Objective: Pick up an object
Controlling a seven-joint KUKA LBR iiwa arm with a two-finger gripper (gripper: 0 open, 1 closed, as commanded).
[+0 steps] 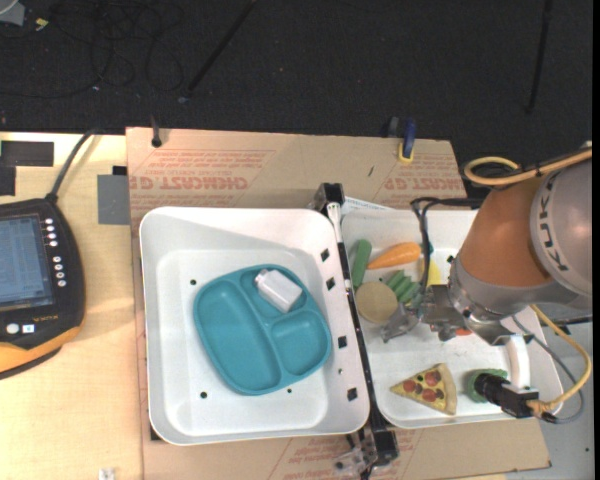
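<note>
The arm (520, 243) rises closest to the lens, its orange band and grey wrist hanging over the far right part of the right bin (395, 360). Below it the end effector (412, 320) sits low among the toys; the wrist hides it, so I cannot tell whether it is apart or together, and nothing can be seen held in it.

Under everything lies the worktop (40, 398), with a cardboard sheet (240, 168) bearing both bins. The left bin (170, 268) holds a teal divided plate (250, 343) with a small white block (278, 288) resting on its far compartment. A control pendant (20, 268) lies well apart at the far left.

The right bin holds the likely targets. Just left of the end effector is a round tan piece (376, 302), beside a green ridged piece (404, 288). Further off lie a green pod (361, 261) and an orange carrot (393, 256). Near the front edge are a pizza slice (427, 389) and a dark green item (485, 383).

The tan piece looks the closest candidate: dull olive-brown, roughly disc-shaped, probably light, stiff toy plastic and somewhat slippery. A grip across its width, square to the rim, should serve; crowding neighbours may get nudged.
</note>
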